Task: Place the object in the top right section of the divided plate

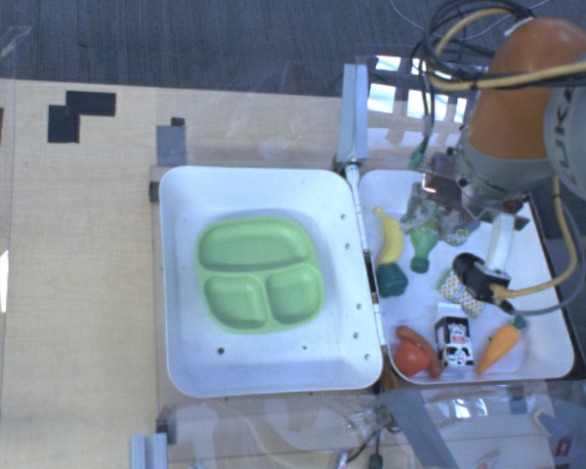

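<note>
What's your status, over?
Tool low in right bin, over green bottle; grip unconfirmed. Plate in left bin, nothing on it. Banana and carrot close by.

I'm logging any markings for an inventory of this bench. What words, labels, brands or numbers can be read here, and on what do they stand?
"U", then part of a second letter cut off by the frame edge: dark lettering on the grey arm.
Small black and white carton in the right bin: printed front, too small to read.
Nothing else legible.
</note>
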Controlling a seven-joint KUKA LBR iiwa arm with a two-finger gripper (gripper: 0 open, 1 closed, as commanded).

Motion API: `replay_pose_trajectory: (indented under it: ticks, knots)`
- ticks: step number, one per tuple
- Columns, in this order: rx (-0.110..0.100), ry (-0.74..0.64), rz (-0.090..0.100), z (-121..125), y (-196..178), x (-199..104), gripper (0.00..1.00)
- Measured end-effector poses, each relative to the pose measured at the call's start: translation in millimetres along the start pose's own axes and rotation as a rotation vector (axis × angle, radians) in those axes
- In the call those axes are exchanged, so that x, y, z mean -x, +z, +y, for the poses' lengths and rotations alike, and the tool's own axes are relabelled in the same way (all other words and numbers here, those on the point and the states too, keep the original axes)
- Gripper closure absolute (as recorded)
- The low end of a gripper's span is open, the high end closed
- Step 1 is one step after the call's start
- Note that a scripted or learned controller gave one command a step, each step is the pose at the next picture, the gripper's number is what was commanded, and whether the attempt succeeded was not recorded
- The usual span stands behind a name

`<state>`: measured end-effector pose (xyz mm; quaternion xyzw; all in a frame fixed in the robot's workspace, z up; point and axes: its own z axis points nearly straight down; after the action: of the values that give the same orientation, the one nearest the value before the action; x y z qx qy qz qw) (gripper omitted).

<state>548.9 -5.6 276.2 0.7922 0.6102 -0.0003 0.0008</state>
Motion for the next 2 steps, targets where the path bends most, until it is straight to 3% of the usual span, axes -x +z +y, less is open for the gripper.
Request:
replay_pose_trajectory:
  ticks: [1, 2]
  knots:
    - [-0.002, 0.085, 0.0, -48.5, 45.3, -91.6, 1.0]
    - [-0.001, -0.03, 0.001, -31.4, 47.5, -129.4, 1.0]
